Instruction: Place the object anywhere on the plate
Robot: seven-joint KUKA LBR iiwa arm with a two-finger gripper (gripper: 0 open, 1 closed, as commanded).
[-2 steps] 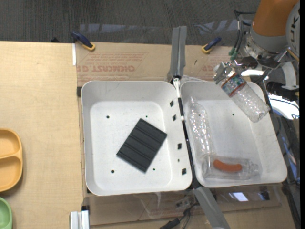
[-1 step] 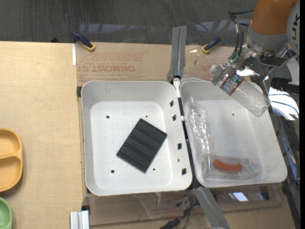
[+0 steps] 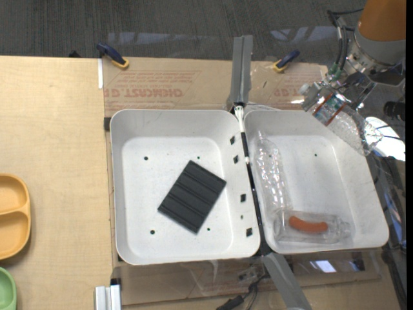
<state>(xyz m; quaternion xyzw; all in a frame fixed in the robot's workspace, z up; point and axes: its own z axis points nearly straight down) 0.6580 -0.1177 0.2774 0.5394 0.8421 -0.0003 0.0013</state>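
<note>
Tool (image 3: 335,99) clamped on clear bottle (image 3: 345,123), over right bin (image 3: 374,192) rim; cardboard (image 3: 168,86) beneath.

Single fixed cam, mounted above the bench, looking down at a slant. Both shallow white plastic bins (image 3: 122,173) fit in frame side by side, mid-distance. Grey arm with orange band (image 3: 382,18) enters from top right. Tan wooden benchtop (image 3: 51,128) fills the left.

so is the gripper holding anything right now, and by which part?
Looks like it: a crumpled clear plastic bottle hangs from the gripper over the right bin's far corner, held at its labelled top end. Exact jaw contact can't be made out.
</note>
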